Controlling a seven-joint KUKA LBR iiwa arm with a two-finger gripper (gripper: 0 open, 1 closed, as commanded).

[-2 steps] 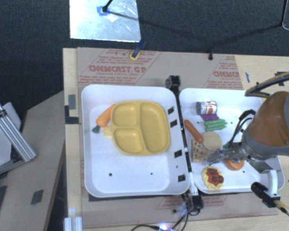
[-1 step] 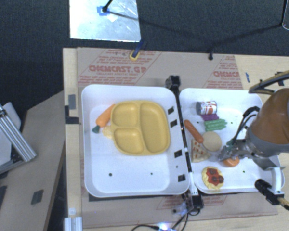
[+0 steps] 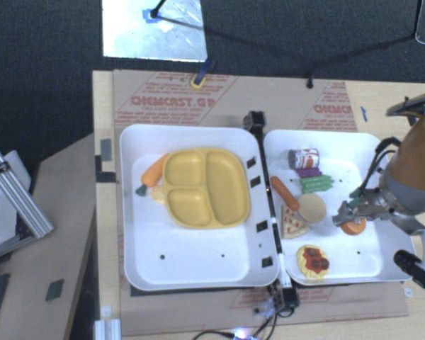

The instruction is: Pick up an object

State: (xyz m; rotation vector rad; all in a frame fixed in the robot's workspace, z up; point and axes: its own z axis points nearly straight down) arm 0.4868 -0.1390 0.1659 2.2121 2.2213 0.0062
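We are looking at the end effector (image 3: 348,217) hanging low in the right bin (image 3: 368,261), directly above a small orange-red piece (image 3: 353,227) that peeks out beneath it. We cannot tell from this slanted view whether it is open, closed, or already gripping the piece; its dark metal is covering most of the object.

We are judging that this orange-red piece is the target, and that the step in hand is the grasp itself. To do it well, we are thinking the end effector should be staying centred over the piece and coming straight down, since the object looks low and flat and could be slipping sideways if nudged off-centre.

Moving outward, the nearest neighbour is a tan round disc (image 3: 312,207) just to the camera's left, touching or nearly touching a pizza slice (image 3: 292,224). A sausage (image 3: 284,192) is lying at a slant beyond them, with a green item (image 3: 316,183) and a small can (image 3: 304,158) further up the bin. A plate of spaghetti (image 3: 313,261) is sitting near the front rim.

The bare floor toward the bin's right and front is offering the most open room, so a lift straight up looks safest to us. The left bin (image 3: 191,261), holding a yellow divided tray (image 3: 202,187) and a carrot (image 3: 153,171), is well apart on the counter (image 3: 163,94).
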